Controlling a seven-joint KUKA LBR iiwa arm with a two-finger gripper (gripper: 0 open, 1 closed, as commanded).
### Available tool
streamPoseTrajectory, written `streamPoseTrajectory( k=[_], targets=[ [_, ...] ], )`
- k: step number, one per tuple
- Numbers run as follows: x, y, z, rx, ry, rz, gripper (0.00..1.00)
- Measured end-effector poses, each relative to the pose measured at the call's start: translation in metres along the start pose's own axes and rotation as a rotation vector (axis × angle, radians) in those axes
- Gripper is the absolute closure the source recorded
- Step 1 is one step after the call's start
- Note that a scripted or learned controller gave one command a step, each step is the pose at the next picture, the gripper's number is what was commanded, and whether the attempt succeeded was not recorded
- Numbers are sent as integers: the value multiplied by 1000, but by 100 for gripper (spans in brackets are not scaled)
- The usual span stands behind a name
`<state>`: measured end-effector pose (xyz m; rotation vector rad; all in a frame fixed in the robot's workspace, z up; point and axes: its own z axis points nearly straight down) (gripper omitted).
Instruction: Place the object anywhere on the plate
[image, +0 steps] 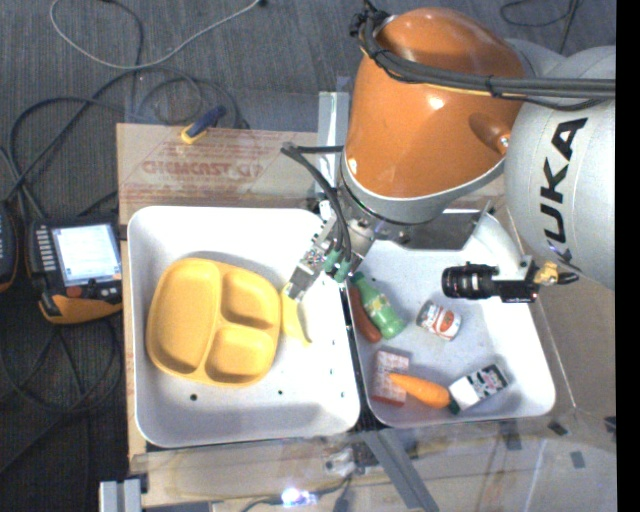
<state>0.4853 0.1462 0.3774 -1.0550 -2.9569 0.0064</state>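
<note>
The arm (440, 110) is seen reaching in over the right bin (530, 385), its wrist bent down toward the wall shared with the left bin (150, 400). The gripper (300, 285) is lowered just right of the yellow plate (212, 322), with a banana (297, 322) hanging between its fingers (303, 275), which are clamped on it. The banana is held just beside the plate's right rim, not on the plate.
</note>
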Motion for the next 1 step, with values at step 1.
streamPoseTrajectory(
  k=[1],
  targets=[
    [-13,-17,100,2,4,-118,100]
  ],
)
